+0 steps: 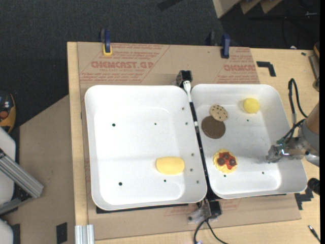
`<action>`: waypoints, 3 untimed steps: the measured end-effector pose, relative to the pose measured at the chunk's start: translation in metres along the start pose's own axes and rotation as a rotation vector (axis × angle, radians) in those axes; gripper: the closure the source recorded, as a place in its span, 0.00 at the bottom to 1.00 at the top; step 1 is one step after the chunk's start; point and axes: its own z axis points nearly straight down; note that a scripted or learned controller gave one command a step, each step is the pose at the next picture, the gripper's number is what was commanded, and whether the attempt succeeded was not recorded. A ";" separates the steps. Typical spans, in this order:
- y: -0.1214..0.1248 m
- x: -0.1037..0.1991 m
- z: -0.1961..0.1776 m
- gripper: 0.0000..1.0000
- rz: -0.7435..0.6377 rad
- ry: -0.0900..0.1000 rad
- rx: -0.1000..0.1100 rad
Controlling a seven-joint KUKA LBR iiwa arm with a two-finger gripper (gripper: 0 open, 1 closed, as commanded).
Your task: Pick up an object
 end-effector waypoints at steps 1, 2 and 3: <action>0.000 0.000 -0.010 1.00 0.001 -0.001 -0.002; 0.001 0.000 -0.020 1.00 0.002 -0.003 -0.004; 0.002 -0.001 -0.147 1.00 -0.004 -0.005 -0.009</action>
